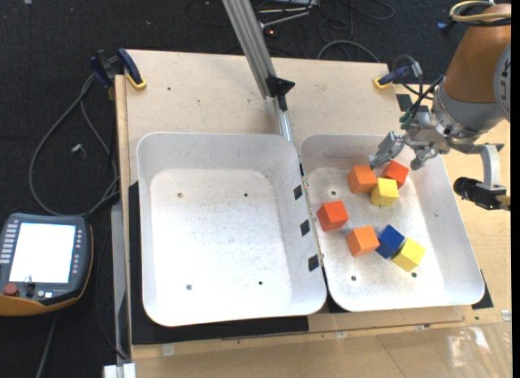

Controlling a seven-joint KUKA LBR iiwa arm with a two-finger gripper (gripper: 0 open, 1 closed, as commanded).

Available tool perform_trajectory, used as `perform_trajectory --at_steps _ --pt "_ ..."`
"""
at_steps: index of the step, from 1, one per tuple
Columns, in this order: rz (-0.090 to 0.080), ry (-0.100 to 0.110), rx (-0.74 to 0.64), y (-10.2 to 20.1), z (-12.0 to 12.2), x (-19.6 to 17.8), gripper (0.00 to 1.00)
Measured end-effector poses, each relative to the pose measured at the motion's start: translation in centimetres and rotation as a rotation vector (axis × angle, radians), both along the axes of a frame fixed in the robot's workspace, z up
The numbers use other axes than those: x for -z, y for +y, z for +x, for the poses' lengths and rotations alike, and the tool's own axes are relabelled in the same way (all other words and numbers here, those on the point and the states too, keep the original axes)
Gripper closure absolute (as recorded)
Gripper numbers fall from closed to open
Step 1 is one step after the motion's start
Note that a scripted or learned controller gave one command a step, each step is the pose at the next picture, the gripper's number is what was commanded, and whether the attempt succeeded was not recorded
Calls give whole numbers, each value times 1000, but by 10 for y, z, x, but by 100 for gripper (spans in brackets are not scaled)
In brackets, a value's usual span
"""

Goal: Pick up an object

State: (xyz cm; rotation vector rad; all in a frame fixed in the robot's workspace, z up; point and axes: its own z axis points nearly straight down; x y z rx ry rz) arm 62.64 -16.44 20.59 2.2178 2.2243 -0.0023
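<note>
Above the right bin point(455, 206), spread fingers point(383, 155) straddle an orange-red block point(396, 173)

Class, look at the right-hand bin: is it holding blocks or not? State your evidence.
Holding blocks. The right bin contains seven: three orange, one red, two yellow and one blue.
</note>
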Motion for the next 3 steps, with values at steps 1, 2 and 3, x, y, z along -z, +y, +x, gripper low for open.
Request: perform_trajectory --at_steps 1,2,3 --pt "1 -4 -4 42 55 45 0" --pt "0 -1 0 39 53 42 0" --pt "0 -1 0 39 53 42 0"
